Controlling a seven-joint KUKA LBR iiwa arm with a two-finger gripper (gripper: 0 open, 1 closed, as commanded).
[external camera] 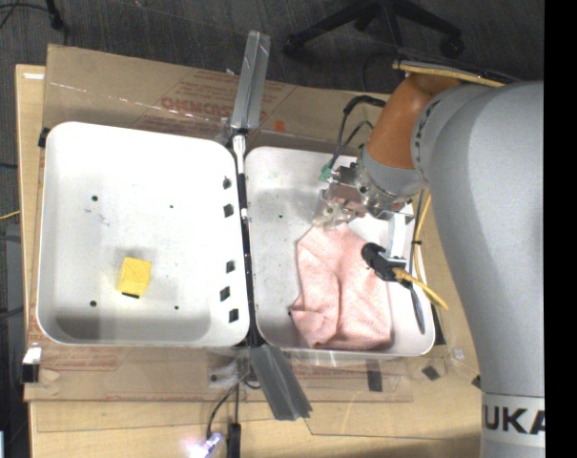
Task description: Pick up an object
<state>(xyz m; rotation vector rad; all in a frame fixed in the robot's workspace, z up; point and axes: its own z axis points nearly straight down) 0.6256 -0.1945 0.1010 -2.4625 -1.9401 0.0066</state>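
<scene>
A crumpled pink cloth [343, 289] lies in the right bin [278, 184], filling its near half. A small yellow block [134, 276] rests in the left bin [126, 151], toward its near left. My gripper [333, 208] hangs over the right bin, just above the cloth's far edge, with the grey arm and orange band behind it to the right. I cannot make out whether anything is between its fingers.
A grey divider bar [242, 151] runs between the two bins. Cardboard [154, 89] lies under the bins at the back. A yellow cable [423, 289] runs along the right bin's right side.
</scene>
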